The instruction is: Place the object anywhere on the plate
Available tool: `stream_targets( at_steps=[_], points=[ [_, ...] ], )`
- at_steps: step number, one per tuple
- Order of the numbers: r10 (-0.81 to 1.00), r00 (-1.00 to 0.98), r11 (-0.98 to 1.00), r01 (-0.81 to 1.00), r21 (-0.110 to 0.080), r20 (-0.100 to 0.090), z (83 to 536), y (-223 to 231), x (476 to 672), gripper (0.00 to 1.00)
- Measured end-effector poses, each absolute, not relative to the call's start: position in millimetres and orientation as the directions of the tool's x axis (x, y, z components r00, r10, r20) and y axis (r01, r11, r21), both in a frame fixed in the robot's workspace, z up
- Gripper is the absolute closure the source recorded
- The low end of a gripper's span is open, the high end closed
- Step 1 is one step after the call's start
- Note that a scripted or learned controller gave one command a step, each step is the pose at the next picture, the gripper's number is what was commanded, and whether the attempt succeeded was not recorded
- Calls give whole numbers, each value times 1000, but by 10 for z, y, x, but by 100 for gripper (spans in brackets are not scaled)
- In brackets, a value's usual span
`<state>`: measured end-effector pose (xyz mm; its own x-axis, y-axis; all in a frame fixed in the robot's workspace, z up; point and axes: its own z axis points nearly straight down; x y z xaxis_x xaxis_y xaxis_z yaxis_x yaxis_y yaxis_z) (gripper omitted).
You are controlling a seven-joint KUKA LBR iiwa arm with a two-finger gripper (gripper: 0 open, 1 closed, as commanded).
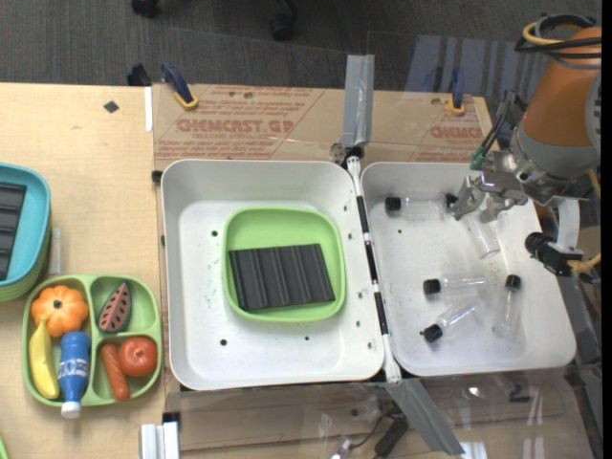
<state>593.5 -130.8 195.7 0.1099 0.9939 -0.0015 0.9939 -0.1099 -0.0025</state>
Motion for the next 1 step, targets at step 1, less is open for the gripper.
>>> stream_targets(
  at_steps=[1],
  points=[
    [994, 110, -110, 994, -2, -2, 1957, -1308, 5935, 0]
  ],
)
